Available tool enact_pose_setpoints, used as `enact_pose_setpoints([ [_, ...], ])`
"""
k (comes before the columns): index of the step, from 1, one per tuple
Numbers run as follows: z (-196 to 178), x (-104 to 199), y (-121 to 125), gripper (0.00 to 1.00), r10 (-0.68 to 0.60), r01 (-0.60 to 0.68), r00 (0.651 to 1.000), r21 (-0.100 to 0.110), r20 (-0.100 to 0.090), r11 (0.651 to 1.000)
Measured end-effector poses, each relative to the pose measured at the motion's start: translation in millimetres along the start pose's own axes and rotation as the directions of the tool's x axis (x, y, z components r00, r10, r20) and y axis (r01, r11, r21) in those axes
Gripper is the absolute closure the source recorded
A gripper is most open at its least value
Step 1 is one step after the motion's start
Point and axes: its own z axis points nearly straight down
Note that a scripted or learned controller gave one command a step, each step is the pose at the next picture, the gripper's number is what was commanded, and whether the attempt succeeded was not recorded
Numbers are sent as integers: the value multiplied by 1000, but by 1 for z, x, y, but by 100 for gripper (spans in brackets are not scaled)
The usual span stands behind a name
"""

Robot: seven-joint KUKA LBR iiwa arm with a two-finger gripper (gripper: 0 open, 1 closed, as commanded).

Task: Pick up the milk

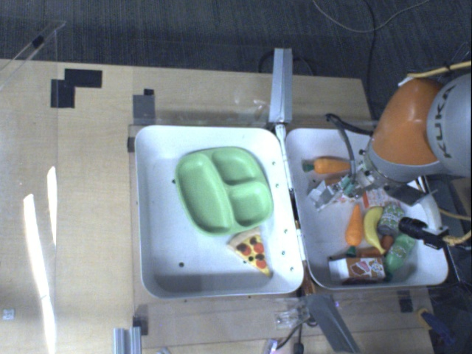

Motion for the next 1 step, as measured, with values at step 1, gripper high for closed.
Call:
enact_pose_setpoints([
  [1,19,-29,30,0,106,-106,994,-25,14,994],
])
